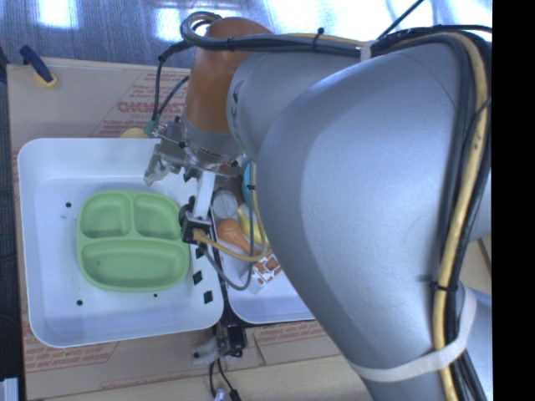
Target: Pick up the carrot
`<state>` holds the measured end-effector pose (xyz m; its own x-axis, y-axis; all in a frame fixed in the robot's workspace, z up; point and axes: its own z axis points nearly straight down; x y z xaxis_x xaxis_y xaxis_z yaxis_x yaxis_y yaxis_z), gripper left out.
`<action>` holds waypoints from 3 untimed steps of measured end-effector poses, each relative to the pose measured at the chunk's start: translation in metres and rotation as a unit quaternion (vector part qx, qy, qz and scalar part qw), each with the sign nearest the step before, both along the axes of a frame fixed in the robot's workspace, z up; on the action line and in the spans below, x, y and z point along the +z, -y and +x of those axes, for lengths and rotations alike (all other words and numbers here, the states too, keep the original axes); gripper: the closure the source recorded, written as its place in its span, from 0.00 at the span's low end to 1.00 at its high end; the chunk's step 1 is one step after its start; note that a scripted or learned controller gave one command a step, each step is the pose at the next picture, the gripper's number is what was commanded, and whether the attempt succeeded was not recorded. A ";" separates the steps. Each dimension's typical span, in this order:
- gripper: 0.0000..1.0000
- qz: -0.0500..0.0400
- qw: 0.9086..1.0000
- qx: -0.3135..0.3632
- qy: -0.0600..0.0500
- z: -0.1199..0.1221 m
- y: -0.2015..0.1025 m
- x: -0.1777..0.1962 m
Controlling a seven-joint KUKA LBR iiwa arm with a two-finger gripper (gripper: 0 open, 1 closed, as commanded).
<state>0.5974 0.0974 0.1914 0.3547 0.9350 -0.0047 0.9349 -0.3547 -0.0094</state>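
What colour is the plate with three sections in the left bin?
Light green. The divided plate shows plainly in the camera view, lying in the left white bin.

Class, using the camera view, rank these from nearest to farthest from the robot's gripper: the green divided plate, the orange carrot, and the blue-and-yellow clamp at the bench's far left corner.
Gripper sits over the left bin's far edge.
1. Green divided plate, just below it, in the left bin.
2. Carrot, right of it, in the right bin; nearly level with the plate, a close call.
3. Clamp, far upper left, clearly farthest.
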 end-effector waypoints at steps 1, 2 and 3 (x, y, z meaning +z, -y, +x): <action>0.00 0.002 0.998 -0.063 0.003 0.037 -0.012 -0.082; 0.00 -0.001 0.989 -0.146 0.000 0.058 -0.036 -0.044; 0.00 0.001 0.988 -0.155 0.001 0.054 -0.070 -0.010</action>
<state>0.6518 0.1675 0.1813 0.6244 0.7811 -0.0024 0.7811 -0.6244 -0.0081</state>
